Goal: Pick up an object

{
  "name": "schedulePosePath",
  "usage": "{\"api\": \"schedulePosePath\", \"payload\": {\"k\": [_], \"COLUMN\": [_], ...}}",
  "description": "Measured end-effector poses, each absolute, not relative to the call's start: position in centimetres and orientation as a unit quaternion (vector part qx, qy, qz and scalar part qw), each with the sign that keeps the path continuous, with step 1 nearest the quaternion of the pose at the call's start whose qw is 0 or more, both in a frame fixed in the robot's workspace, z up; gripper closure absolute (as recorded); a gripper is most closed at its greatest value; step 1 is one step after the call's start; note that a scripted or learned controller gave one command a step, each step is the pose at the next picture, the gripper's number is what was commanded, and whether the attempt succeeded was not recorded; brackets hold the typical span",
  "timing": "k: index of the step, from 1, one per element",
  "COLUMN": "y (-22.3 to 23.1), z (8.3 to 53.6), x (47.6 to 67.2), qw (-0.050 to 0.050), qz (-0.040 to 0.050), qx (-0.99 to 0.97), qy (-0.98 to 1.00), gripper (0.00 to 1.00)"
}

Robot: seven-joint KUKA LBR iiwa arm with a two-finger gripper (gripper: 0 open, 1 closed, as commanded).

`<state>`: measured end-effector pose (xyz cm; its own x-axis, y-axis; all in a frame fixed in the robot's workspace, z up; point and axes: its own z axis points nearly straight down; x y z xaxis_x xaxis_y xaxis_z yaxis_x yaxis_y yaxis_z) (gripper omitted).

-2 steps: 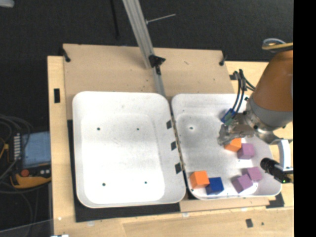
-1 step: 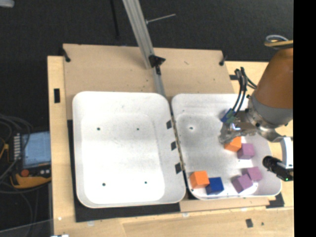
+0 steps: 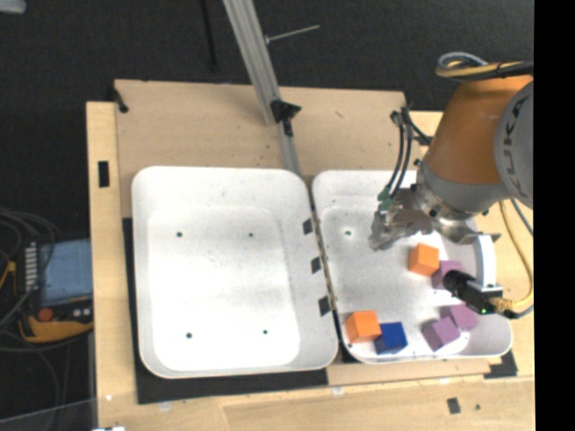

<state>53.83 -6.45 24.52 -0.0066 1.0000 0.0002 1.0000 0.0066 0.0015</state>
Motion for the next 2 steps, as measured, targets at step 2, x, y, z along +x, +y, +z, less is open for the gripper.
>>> {"api": "schedulePosePath", "payload": {"k": [2], "y": [2.9], "z": [24.6], "x": [57.5], "qw": [0.001], "qz": [0.0004], "qx": [0.705], "qy": [0.709], "gripper": [1.0]}}
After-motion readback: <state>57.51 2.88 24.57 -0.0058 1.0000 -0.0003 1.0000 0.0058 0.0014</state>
